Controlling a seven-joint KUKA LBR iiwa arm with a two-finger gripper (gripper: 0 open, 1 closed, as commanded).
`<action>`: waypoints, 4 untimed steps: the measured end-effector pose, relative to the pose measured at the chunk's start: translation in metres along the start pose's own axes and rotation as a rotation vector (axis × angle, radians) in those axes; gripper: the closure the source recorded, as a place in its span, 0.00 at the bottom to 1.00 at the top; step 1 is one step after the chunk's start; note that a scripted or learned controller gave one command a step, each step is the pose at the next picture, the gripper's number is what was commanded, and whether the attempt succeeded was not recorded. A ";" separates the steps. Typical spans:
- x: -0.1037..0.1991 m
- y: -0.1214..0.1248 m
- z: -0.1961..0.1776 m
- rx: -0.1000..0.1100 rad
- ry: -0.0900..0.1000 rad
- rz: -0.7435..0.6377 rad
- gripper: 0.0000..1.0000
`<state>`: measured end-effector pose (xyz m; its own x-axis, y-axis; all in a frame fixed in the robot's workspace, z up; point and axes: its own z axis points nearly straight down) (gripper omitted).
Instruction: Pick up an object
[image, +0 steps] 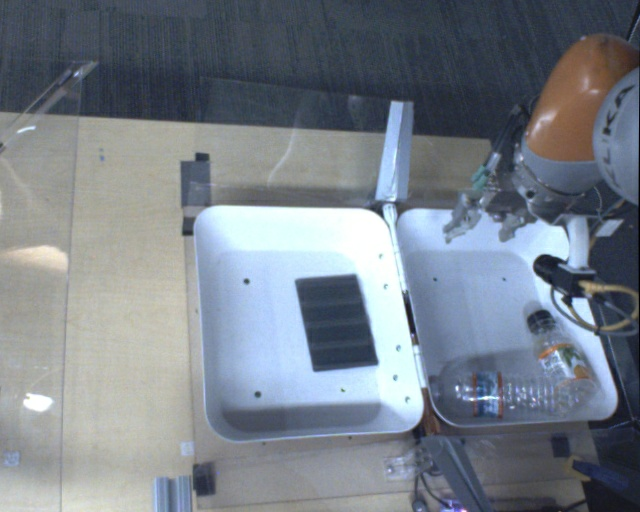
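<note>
A clear plastic bottle (515, 390) with a blue and red label lies on its side along the front edge of the right bin (470, 300). A small bottle (562, 360) with an orange and green label and a dark cap lies just behind it at the right. A black ribbed rectangular pad (336, 321) rests flat in the middle of the left bin (230, 300). My gripper (483, 218) hangs above the back edge of the right bin, well clear of the bottles. Its two fingers are spread apart with nothing between them.
A grey metal post (395, 150) stands behind the seam between the bins. A transparent panel (40, 250) covers the bench at left. Black cables (580, 290) hang beside the right bin's right wall.
</note>
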<state>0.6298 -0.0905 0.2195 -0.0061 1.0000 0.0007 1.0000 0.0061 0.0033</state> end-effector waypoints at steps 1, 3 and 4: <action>0.002 0.002 -0.012 -0.006 0.001 -0.004 1.00; -0.059 -0.055 0.130 -0.009 -0.003 -0.068 0.00; -0.055 0.039 0.131 0.003 0.000 -0.227 0.00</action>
<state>0.6698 -0.1454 0.0885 -0.2313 0.9729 0.0004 0.9729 0.2313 0.0002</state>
